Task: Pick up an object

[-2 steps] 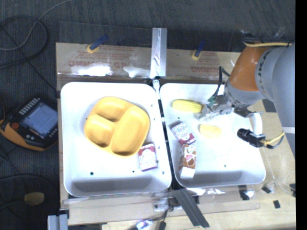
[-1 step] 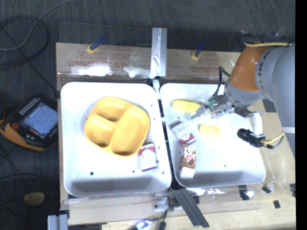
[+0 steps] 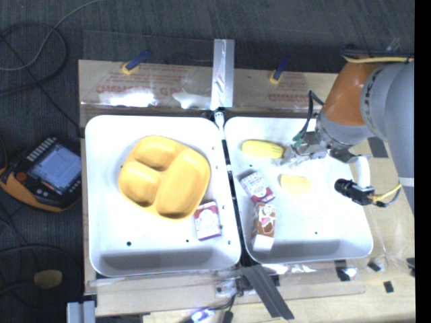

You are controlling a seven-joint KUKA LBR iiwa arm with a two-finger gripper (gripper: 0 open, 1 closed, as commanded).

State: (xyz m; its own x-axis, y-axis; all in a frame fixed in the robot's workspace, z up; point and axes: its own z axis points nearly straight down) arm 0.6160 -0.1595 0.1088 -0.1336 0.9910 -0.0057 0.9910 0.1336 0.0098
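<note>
The right bin (image 3: 337,237) holds a yellow banana-shaped piece (image 3: 261,149) at its back left. It also holds a pale yellow flat piece (image 3: 294,182) and two small cartons, one pink and white (image 3: 256,186), one brown and white (image 3: 264,224). My gripper (image 3: 303,148) hangs low over the back of this bin, just right of the banana piece and above the pale yellow piece. I see nothing held in it. The arm's orange band (image 3: 347,93) rises behind it.
The left bin (image 3: 114,247) holds a large yellow lobed object (image 3: 163,173) and a small pink carton (image 3: 207,221) by the divider. A black cable fitting (image 3: 350,189) sits over the right bin's right side. A handheld pendant (image 3: 47,173) lies off the bench to the left.
</note>
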